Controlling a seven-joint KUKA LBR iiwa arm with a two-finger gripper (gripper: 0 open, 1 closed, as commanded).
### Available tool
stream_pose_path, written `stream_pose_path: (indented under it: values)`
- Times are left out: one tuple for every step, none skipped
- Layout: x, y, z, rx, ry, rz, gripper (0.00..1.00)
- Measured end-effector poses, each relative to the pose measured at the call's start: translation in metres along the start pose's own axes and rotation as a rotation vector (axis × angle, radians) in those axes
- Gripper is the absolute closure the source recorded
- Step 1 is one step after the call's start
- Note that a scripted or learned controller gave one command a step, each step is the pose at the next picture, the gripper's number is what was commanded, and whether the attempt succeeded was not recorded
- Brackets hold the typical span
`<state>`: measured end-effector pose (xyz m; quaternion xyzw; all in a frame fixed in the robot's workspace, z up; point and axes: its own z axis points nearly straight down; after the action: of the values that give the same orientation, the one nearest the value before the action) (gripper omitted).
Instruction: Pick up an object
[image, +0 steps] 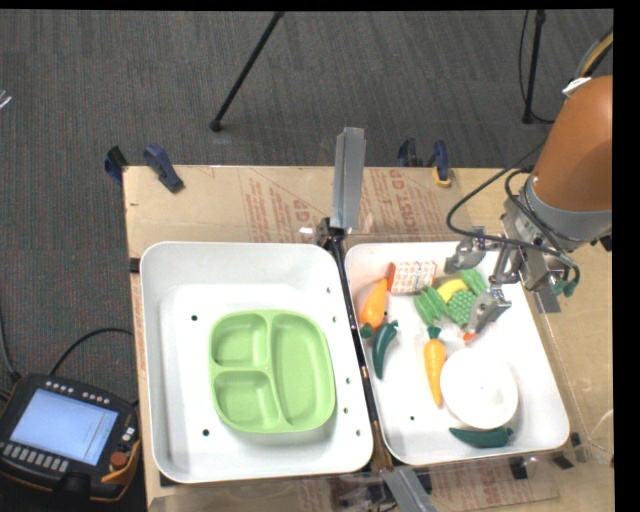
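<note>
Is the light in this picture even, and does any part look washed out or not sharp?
Camera view: light is soft and even, shadows faint; the white plate nearly blends into the right bin, its edge weak; the pincer over the toy food is slightly soft; the green tray in the left bin is crisp.

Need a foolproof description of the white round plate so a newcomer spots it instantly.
Start at the right white bin, the one the arm reaches into. Go to its near right corner: the white round plate lies there, between an orange toy carrot and a dark green toy vegetable. It is the one plain white disc among coloured toy foods.
</note>
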<state>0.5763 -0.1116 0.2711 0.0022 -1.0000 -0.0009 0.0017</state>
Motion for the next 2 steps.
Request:
stream_pose_path:
  values:
    - [0.0621,-0.0003,0.1848,-0.002,0.007,-0.083,0.00]
    - [0.0600,0.0024,0.1764,-0.003,0.006,-0.090,1.00]
